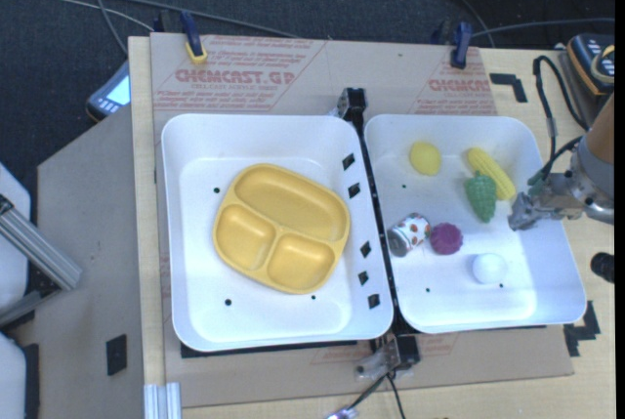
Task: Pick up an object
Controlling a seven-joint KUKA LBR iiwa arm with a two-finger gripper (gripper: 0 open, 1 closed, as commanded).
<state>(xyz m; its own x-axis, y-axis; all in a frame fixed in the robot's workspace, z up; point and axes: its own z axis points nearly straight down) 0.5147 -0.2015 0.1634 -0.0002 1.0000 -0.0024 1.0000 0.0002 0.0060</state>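
1. My arm (604, 148) comes in from the right edge of the view, and my gripper (525, 212) sits over the right rim area of the right bin (547, 295), low against its white wall.
2. I cannot tell from this angle how my gripper is set; it is small, grey and partly blurred, and nothing shows clearly in it.
3. Just to the left of my gripper lies a green ridged object (480, 195), with a yellow corn cob (491, 172) touching its upper side and slanting toward the top left.
4. A round yellow piece (425, 157) rests further left, near the top of the same bin, apart from the corn.
5. Toward the bin's middle, a purple bumpy ball (446, 238) lies just beside a small white object with red spots (409, 232), which is close to the divider between the bins.
6. A white ball (487, 266) lies below and to the left of my gripper, hard to see against the bin floor.
7. The left bin (186, 212) holds a yellow divided plate (281, 228) with three compartments, lying flat near its middle.
8. Both bins rest on a cardboard sheet (244, 70) held by blue and yellow clamps (192, 38) at the top.
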